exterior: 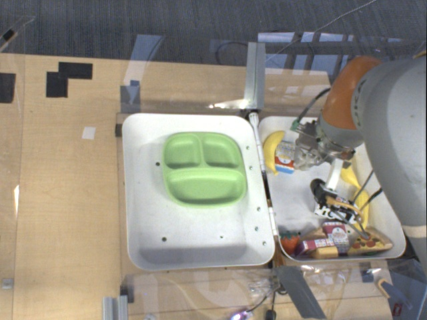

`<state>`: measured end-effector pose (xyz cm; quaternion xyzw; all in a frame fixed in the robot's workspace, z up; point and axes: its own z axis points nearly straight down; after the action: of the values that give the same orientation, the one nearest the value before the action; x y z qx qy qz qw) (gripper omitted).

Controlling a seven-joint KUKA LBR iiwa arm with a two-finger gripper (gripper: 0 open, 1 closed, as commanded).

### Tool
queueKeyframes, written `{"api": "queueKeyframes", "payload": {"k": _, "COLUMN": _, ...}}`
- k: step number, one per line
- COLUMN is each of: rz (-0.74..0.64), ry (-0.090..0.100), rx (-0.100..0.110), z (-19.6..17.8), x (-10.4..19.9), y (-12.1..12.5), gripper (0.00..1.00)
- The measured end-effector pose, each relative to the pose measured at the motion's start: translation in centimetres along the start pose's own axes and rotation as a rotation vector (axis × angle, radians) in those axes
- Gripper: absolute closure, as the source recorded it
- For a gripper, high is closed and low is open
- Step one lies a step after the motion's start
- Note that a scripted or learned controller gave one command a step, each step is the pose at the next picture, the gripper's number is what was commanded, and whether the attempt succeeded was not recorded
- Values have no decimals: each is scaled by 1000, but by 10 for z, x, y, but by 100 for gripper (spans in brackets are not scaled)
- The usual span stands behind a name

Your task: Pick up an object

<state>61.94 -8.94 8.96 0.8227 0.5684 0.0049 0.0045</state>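
My gripper (301,153) reaches down into the right bin (293,205), in its upper left part, below the grey arm with the orange band. A small white carton with red and blue print (285,161) lies just left of the gripper, touching or nearly touching it. A yellow banana (271,149) lies along the bin's left wall, beside the carton. Whether anything sits between the fingers cannot be made out from this angle.
Several toy food items crowd the right bin's front edge: a red-orange piece (291,245), a brown box (323,247), a flat pizza-like slice (371,244). The left bin (143,232) holds a green divided plate (203,167). A metal divider (256,79) stands behind the bins.
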Motion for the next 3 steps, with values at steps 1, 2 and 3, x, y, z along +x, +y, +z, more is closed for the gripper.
{"api": "queueKeyframes", "payload": {"k": 1, "rz": -191, "ry": 0, "rx": 6, "z": -125, "x": 66, "y": 31, "gripper": 100}}
{"api": "queueKeyframes", "payload": {"k": 2, "rz": -28, "ry": -1, "rx": 7, "z": -187, "x": 50, "y": 31, "gripper": 100}}
{"api": "queueKeyframes", "payload": {"k": 3, "rz": 285, "ry": -4, "rx": 11, "z": -95, "x": 17, "y": -31, "gripper": 100}}
